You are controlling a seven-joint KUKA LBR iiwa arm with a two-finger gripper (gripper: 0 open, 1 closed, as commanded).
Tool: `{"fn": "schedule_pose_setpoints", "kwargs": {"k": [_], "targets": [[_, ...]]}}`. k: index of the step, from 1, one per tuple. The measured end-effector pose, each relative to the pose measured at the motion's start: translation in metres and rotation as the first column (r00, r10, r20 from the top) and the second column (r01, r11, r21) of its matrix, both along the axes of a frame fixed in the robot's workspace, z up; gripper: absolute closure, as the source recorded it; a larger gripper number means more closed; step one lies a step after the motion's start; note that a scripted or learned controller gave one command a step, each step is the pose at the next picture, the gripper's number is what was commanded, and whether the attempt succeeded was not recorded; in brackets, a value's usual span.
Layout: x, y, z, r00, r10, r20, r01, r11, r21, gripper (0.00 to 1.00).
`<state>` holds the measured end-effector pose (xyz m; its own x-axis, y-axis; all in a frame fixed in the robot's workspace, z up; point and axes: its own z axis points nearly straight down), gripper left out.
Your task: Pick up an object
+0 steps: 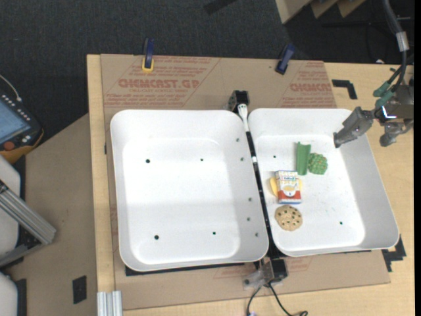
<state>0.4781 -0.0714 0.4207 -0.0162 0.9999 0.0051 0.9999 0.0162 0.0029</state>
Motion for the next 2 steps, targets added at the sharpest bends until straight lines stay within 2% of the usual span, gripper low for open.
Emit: {"fn": "schedule_pose_setpoints", "kwargs": {"k": [1,2], "targets": [[0.002,-0.009,0.008,1.0,-0.015,0.0,0.015,1.0,-0.006,1.0],[0.011,0.004,-0.17,1.0,-0.017,-0.019,0.017,1.0,-0.003,1.0]]}}
